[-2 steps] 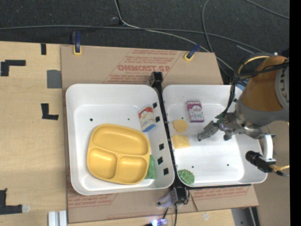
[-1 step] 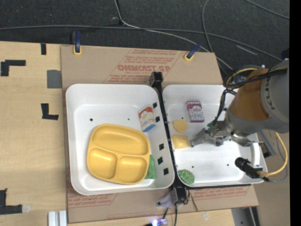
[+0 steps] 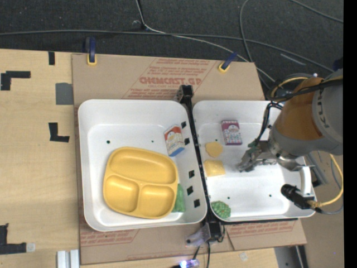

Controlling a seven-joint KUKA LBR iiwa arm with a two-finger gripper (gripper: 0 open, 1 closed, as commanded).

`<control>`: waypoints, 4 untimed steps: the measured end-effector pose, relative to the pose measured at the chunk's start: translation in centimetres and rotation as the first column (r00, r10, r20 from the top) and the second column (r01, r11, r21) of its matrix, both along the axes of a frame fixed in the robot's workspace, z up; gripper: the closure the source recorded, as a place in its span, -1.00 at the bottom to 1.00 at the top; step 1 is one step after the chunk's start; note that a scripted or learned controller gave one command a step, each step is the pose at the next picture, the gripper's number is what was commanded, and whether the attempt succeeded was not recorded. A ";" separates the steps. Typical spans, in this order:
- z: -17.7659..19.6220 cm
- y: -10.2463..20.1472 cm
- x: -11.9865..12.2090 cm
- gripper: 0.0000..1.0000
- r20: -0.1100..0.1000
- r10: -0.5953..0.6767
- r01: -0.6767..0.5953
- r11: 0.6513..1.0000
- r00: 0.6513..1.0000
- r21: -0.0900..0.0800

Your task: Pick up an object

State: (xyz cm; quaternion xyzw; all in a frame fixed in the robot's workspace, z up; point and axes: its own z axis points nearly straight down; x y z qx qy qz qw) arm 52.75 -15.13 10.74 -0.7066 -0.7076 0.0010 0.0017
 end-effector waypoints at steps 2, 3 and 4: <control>9.8 -0.2 1.2 1.00 0.007 -0.001 0.001 1.000 1.000 -0.002; 14.0 -0.2 1.3 1.00 0.007 0.000 0.000 1.000 1.000 -0.002; 13.3 4.9 3.9 1.00 0.003 0.005 -0.005 1.000 1.000 0.000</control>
